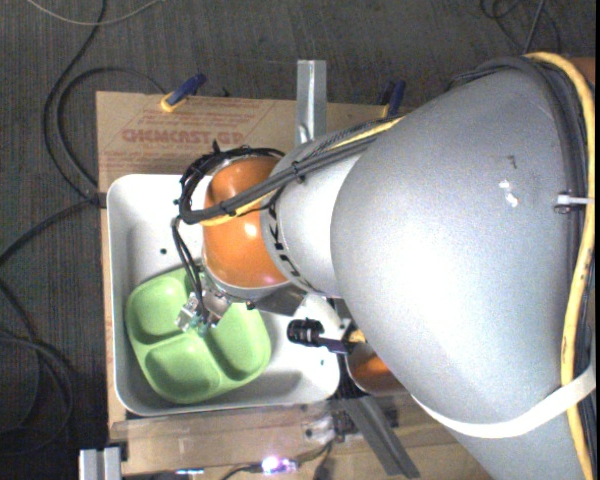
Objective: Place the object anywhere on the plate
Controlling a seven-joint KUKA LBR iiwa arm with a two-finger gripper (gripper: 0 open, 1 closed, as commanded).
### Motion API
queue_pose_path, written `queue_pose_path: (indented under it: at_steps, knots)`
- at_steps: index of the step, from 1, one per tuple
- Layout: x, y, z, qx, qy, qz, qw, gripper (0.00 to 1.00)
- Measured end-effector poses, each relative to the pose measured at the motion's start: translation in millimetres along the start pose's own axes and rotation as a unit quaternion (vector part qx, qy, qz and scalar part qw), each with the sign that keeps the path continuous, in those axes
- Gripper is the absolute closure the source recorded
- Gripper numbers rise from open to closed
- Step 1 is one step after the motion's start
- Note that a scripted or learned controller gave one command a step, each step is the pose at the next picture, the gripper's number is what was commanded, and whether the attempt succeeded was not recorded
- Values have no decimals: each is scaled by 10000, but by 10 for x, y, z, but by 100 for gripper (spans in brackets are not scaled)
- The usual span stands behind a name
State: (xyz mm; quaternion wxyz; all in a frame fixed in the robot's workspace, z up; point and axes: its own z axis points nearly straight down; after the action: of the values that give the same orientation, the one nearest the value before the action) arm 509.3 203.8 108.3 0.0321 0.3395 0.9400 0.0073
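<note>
A light green plate (185, 353) with divided sections lies in the front part of the left white bin (140, 203). My gripper (194, 313) hangs over the plate's upper middle, close to its surface, below the orange wrist band. The arm covers what is directly under the wrist. I cannot make out any object between the fingers or on the visible parts of the plate.
The grey arm covers almost all of the right bin. An orange rounded thing (368, 370) peeks out under the arm near the front. The bins rest on a brown cardboard sheet (180, 128) held by clamps. Cables lie on the dark floor at left.
</note>
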Motion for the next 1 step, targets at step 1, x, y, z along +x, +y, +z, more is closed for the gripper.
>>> queue_pose_path:
  at_steps: [1]
  knots:
    - [-16, 5, -5, -22, -16, -483, 9988, 100]
